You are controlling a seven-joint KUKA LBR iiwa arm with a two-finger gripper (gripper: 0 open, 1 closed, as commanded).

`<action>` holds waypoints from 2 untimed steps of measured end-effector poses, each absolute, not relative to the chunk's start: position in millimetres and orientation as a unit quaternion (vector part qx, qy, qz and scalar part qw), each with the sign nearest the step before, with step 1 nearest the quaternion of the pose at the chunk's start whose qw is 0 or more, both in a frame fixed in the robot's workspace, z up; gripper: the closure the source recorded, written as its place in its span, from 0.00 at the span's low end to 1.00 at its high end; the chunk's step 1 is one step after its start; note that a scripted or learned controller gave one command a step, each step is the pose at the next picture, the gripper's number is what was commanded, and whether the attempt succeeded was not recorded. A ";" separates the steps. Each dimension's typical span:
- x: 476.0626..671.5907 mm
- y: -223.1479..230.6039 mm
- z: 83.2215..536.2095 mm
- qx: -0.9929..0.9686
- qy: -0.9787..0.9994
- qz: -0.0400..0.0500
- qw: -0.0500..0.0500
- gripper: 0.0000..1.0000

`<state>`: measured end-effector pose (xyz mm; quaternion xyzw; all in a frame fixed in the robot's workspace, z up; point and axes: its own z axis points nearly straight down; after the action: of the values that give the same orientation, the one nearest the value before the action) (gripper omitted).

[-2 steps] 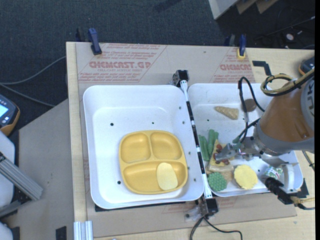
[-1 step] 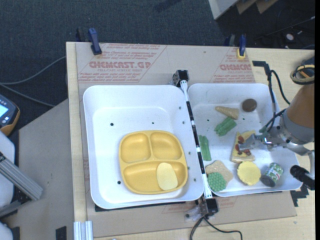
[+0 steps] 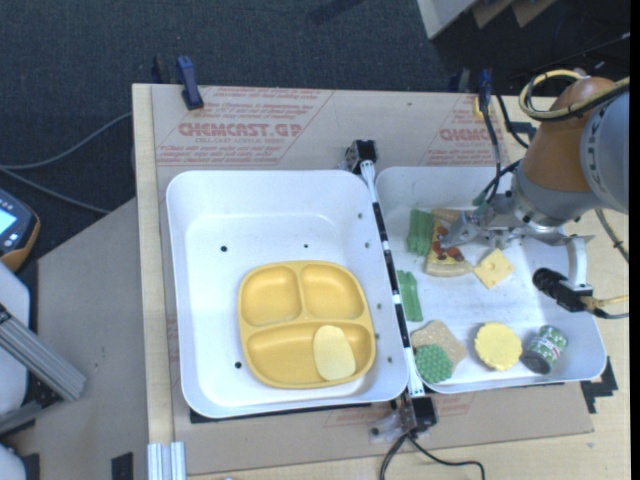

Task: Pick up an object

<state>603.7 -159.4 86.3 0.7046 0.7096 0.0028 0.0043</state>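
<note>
From the fixed camera above the bench, we look down on two shallow white plastic bins set side by side on a sheet of printed brown cardboard. In the left bin we see a yellow plastic tray with three compartments; a pale yellow oval piece lies in its large front compartment, toward the right.

In the right bin we count several small toy foods. A green rectangular block lies near the bin's back left, just beside a flat pizza-like slice with red and yellow on top. A small pale yellow cheese-like wedge sits to the right of the slice. A dark green strip lies along the dividing wall. Along the front we see a tan slice of toast touching a round green bumpy piece, then a round yellow disc, then a small tin with a green label lying tilted.

The grey arm with its orange band reaches in from the right. Its two-finger gripper hangs low over the back of the right bin, right at the pizza-like slice and close to the cheese-like wedge. We cannot tell whether the claw is released or clenched, nor whether it touches the slice.
</note>
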 end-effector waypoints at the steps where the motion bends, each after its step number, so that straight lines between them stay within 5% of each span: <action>1: 559.1 -184.1 86.7 0.708 0.706 0.001 0.001 0.00; 2: 562.9 -184.4 100.2 0.707 0.707 0.003 0.006 1.00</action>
<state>562.9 -184.4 100.2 0.7072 0.7070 0.0026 0.0062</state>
